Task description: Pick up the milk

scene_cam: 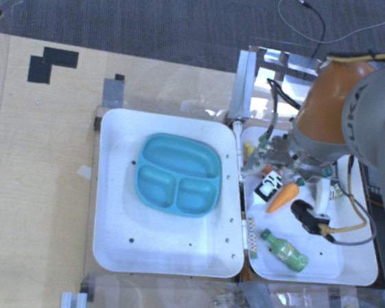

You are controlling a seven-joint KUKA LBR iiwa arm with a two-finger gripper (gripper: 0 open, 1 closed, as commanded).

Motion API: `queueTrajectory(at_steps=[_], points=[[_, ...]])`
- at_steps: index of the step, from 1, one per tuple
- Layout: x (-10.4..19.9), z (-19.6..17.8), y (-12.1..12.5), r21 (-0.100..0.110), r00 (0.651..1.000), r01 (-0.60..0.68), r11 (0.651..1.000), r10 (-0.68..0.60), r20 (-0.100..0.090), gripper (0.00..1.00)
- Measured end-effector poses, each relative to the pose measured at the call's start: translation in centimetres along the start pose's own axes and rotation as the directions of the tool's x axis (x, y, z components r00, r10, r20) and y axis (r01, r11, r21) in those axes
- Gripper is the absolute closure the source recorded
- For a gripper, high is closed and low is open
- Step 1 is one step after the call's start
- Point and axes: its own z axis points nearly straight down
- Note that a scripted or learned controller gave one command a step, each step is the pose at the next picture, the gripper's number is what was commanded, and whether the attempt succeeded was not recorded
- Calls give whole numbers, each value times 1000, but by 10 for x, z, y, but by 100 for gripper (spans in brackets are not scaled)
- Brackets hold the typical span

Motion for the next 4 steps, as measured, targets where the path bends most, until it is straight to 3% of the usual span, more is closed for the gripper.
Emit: queueTrajectory(at_steps=[1, 2, 3, 4], points=[[-83, 94, -63, -1, 976, 217, 976, -217, 2, 0], [-90, 97, 25, -6, 954, 301, 953, -301, 3, 0], [-82, 94, 80, 68, 999, -47, 997, 48, -1, 0], [-78, 99, 79, 71, 997, -77, 995, 76, 6, 0]])
